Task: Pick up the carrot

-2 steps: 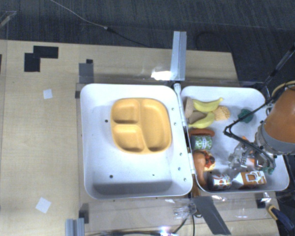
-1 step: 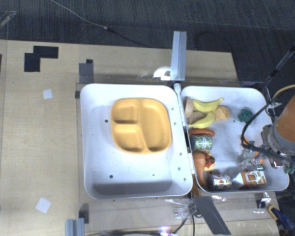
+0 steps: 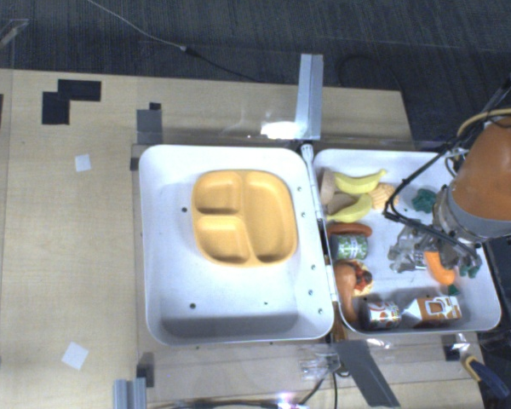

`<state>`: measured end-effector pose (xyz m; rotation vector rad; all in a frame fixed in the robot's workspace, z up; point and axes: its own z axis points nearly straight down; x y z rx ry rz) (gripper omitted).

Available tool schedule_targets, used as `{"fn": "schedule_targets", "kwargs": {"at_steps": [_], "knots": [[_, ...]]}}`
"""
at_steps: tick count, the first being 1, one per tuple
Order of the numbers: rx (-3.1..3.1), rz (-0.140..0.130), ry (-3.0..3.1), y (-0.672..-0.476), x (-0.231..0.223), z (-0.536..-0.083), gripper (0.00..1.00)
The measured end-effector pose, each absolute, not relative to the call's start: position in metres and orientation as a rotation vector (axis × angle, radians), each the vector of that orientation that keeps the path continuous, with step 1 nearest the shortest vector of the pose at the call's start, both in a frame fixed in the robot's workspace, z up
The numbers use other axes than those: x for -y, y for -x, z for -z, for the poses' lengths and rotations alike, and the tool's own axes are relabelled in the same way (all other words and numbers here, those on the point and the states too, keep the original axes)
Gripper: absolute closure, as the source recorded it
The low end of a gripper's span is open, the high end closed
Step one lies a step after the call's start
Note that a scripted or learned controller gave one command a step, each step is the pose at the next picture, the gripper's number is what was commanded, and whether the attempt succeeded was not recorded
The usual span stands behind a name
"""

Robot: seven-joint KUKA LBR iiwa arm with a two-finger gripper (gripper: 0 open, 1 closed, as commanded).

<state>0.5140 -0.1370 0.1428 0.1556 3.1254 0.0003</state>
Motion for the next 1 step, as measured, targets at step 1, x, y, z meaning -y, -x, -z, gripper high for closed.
{"fn": "schedule_targets", "kwargs": {"at_steps": [1], "knots": [[-3.118, 0.003, -0.238, -0.5413, 0.2019, -0.0908, 1.0]]}}
